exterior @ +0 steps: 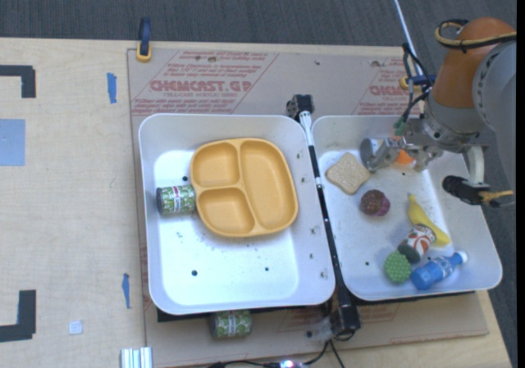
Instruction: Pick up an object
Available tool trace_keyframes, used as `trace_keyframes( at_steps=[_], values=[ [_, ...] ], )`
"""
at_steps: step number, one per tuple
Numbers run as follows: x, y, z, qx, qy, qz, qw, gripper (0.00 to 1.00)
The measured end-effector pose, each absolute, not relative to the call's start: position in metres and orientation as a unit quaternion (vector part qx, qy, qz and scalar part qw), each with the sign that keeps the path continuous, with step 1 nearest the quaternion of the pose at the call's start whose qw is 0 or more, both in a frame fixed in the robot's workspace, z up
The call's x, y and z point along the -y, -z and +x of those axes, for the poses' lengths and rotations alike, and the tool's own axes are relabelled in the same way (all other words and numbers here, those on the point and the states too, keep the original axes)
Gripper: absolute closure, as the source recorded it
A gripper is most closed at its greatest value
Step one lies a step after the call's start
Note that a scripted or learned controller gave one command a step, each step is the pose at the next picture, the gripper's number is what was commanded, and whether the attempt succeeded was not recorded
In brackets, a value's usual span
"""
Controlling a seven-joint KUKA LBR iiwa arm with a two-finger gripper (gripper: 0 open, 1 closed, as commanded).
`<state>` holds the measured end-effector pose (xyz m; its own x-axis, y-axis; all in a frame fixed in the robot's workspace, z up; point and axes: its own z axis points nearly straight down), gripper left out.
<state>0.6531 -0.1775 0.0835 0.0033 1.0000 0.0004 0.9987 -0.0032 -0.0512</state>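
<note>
My gripper [399, 155] hangs low over the back of the right bin [484, 276], fingers spread apart. A small orange object [403, 156] shows between them, and neither finger visibly presses on it. A slice of bread [348, 172] lies just left of the gripper. In front of it sit a dark red ball [376, 203] and a yellow banana [427, 220]. Near the bin's front are a red-and-white item [419, 242], a green ball [398, 268] and a blue bottle [435, 270].
The left bin [238, 276] holds a yellow divided plate [244, 186] and a green can [175, 199] against the plate's left edge. Another green can [232, 324] lies on the bench in front of the bins. A black divider [316, 186] runs between the bins.
</note>
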Motion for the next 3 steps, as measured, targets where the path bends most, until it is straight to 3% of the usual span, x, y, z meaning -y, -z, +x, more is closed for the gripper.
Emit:
trace_keyframes(
  at_steps=[1, 2, 3],
  values=[
    [0.179, -0.092, 0.65, 0.706, -0.0225, -0.708, 0.022, 1.0],
    [0.226, -0.087, 0.574, 0.707, -0.0003, -0.707, -0.002, 1.0],
    [0.118, -0.135, 0.604, 0.708, 0.0012, -0.706, -0.001, 1.0]
  ],
)
